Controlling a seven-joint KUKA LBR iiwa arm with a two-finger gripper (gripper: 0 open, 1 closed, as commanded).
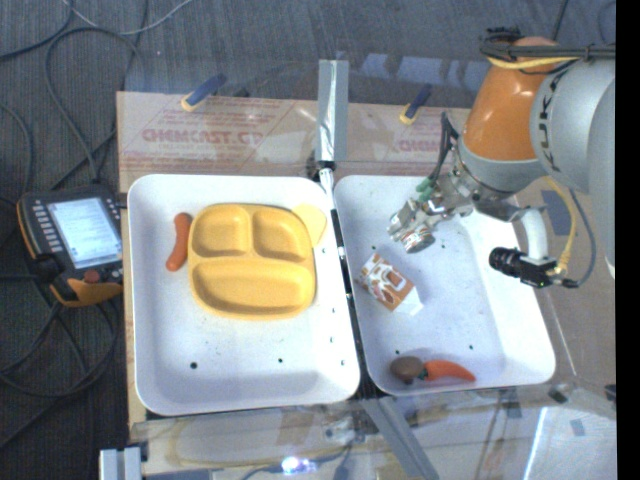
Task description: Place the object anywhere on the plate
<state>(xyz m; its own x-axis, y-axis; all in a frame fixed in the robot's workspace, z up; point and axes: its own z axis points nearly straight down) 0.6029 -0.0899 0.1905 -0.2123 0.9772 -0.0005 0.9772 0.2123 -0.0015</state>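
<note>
A yellow divided plate [252,258] lies upside-up in the left bin [160,368]. In the right bin [500,338], a small white and orange carton [388,282] lies near the middle. My gripper [411,229] hangs over the right bin's upper part, up and to the right of the carton. Nothing shows between its fingers. A brown round object [405,369] and an orange carrot [448,371] lie at the right bin's front edge.
An orange sausage-shaped toy [179,241] lies just left of the plate, and a yellow piece [314,221] peeks out behind the plate's right corner. A handheld pendant [75,240] sits left of the bench. A metal divider [330,118] runs between the bins.
</note>
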